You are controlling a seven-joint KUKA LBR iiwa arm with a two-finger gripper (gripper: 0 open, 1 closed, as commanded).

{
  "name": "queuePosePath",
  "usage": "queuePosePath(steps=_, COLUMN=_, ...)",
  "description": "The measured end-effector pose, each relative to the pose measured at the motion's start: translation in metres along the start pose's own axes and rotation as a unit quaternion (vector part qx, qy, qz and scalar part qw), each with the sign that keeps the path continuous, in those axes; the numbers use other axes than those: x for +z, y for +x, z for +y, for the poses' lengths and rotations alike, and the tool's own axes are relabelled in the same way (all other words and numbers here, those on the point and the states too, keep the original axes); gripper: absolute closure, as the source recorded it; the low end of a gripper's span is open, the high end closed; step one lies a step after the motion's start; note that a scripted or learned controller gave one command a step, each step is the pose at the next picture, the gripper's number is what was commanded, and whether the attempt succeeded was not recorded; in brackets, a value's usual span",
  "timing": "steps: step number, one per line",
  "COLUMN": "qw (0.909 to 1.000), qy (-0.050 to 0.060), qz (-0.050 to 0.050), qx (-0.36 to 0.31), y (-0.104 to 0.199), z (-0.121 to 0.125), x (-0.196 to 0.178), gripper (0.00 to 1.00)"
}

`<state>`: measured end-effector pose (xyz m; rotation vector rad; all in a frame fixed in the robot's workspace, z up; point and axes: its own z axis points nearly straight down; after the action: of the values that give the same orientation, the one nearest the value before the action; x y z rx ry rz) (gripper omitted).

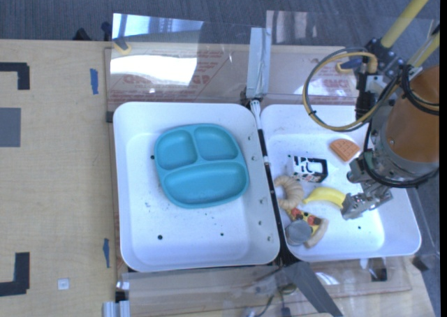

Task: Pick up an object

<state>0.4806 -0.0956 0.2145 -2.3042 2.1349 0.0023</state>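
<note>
Gripper (361,205), its opening impossible to judge, is hovering just at three o'clock of the banana (325,197) in the right bin (398,239), seemingly lining up a grasp.

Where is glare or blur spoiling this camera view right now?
Camera view: strong glare on the clear plastic panels behind both bins; the blue divided plate is sharp and evenly lit; the gripper beside the yellow banana looks soft, its small parts hard to resolve.

You have a curved yellow plastic banana (326,197) lying flat in the right white bin (398,239), just right of a tan figure (289,188) and a grey lump (299,232).
</note>
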Motion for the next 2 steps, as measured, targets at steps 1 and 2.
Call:
queuePosePath(steps=1, qw=0.9741, qy=0.003, qz=0.000, qx=-0.226, y=0.003, z=-0.001, x=-0.025, gripper=1.00)
queuePosePath(steps=2, qw=0.8977, qy=-0.001, qz=-0.001, qx=-0.441, y=-0.046, z=-0.003, x=0.008, gripper=1.00)
